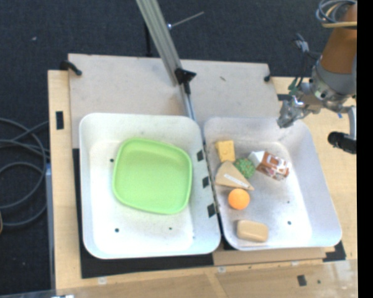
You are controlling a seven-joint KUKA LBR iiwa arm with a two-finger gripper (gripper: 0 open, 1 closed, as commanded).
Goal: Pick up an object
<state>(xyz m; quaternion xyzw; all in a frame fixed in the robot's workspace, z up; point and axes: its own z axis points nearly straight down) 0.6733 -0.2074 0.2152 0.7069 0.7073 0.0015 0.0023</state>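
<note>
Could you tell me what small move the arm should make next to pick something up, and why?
Probably shift the gripper a little toward the camera and leftward, over the wrapped snack. The gripper sits at the right bin's far rim with nothing between its fingers, and that packet looks like the nearest object, lying slightly apart from the broccoli.

Claw (288, 118) blurred (fingers indistinct); arm (339, 48) cropped right.
</note>
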